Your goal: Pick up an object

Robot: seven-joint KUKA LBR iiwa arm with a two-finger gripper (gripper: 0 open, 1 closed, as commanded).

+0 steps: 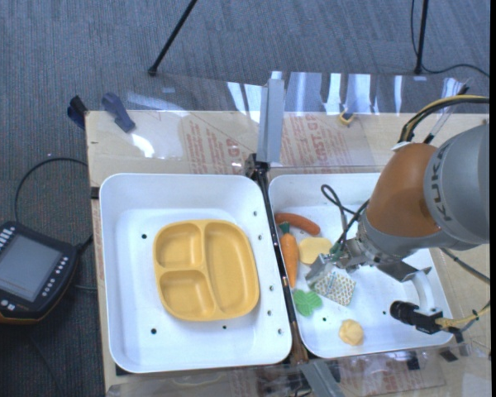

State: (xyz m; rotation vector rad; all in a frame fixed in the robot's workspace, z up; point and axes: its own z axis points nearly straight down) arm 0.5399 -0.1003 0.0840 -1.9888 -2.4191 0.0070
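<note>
My gripper [325,273] is low in the right bin [380,190], at its left middle. It hovers over or touches the edge of a pale checkered waffle piece [341,289], just below a yellow cheese slice [317,248]. A carrot [290,255] lies along the bin's left wall, with a red-orange sausage [298,222] above it. A green leafy piece [307,302] sits to the lower left of the gripper. A small yellow lump [351,332] rests near the front wall. Nothing is visibly held.
The left bin [124,222] holds a yellow divided plate [207,269]. The arm's orange band and grey body cover the right bin's right side. A clear sheet and a grey post stand behind the bins. A pendant lies on the floor at left.
</note>
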